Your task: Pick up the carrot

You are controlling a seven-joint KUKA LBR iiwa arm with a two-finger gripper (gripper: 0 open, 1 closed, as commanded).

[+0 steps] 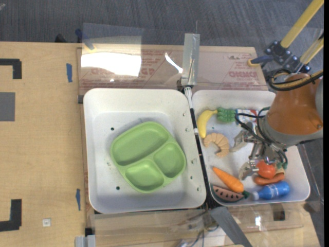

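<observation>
- Carrot (227, 179) lies in the right bin (300, 195), toward its lower left part, tilted with the narrow end up-left and the thicker end down-right.
- Just below the carrot sits a watermelon slice (227, 194), close enough that the two look to be touching.
- The gripper (259, 163) hangs over the right half of the same bin, to the right of the carrot and slightly higher in the view; a strip of bare bin floor separates them.
- Whether the pincer is spread or closed cannot be told, since the metal linkage and the toys beneath blur together; nothing can be made out between its tips.
- Right under the gripper lies a red-orange toy (268, 172), and below that a blue bottle (273, 191) on its side near the bin's lower rim.
- Further up the right bin are a banana (205, 121), a green leafy piece (225, 114) and a tan croissant (218, 142).
- The left bin (97, 138) holds a green divided plate (148, 156).
- The arm's orange band (295, 109) shows above the wrist at the right.
</observation>
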